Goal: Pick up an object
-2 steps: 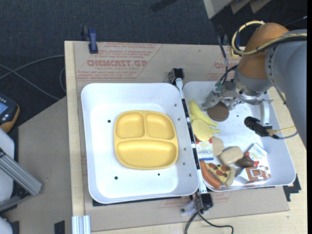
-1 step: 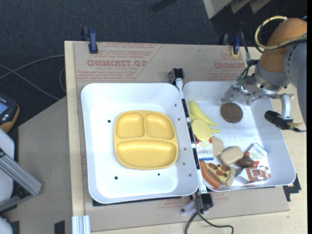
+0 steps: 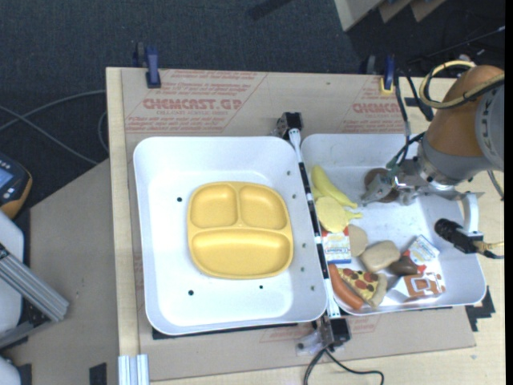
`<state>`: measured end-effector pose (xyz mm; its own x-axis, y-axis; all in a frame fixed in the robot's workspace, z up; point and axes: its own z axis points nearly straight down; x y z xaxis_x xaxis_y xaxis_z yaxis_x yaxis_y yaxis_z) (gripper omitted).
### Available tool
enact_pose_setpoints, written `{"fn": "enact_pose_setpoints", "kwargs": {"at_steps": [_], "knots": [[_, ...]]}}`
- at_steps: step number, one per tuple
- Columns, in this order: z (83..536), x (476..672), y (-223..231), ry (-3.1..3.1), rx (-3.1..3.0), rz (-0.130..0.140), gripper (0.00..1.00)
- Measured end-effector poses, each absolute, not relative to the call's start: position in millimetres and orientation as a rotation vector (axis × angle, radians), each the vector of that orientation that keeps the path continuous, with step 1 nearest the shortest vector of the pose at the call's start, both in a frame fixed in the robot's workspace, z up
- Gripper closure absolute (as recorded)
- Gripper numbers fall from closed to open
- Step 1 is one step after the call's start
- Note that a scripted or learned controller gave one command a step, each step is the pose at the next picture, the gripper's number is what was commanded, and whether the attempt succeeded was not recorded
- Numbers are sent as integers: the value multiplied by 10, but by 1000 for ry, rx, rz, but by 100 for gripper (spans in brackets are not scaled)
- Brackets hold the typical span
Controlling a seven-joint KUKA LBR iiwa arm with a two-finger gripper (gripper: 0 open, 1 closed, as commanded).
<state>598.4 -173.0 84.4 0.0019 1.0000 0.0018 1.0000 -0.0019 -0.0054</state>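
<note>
Pincer (image 3: 377, 188) sits low in the right bin (image 3: 473, 275), near its back wall, just right of the banana (image 3: 327, 184). You cannot tell from this angle how it is set, nor whether it touches anything. Toy food lies in that bin's front half; the yellow tray (image 3: 239, 229) fills the left bin (image 3: 160, 215).
</note>
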Motion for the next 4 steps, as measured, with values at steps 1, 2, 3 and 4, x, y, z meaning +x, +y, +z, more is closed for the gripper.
{"fn": "enact_pose_setpoints", "kwargs": {"at_steps": [1, 2, 3, 4], "knots": [[859, 6689, -2025, -2225, -2221, -2, 0], [855, 5958, -2178, -2217, -2216, -7, 0], [847, 6227, -1441, -2230, -2214, -4, 0], [855, 6686, -1876, -2228, -2226, -4, 0]]}}
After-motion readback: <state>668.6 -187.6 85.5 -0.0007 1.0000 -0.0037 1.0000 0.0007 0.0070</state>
